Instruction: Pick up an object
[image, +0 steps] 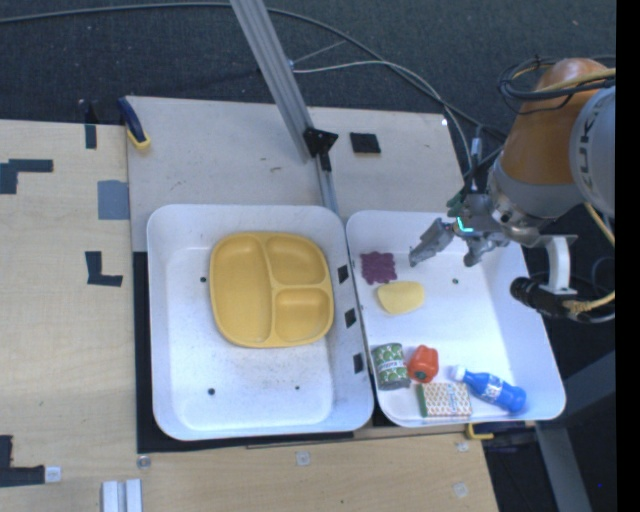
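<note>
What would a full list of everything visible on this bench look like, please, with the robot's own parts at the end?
Bins: two, white, side by side on the bench.
Divided plate: one, yellow, three compartments, in the left bin.
Purple piece: one, purple, right bin, near its left wall.
Yellow piece: one, pale yellow, right bin, just below the purple piece.
Can: one, green label, right bin, front left.
Orange object: one, orange-red, beside the can.
Small packet: one, patterned, right bin, front edge.
Bottle: one, blue, lying down, right bin, front right.
Clamp: one, blue and yellow, bench's far left corner.
Gripper: one, grey, jaws open, over the right bin's far end.
</note>
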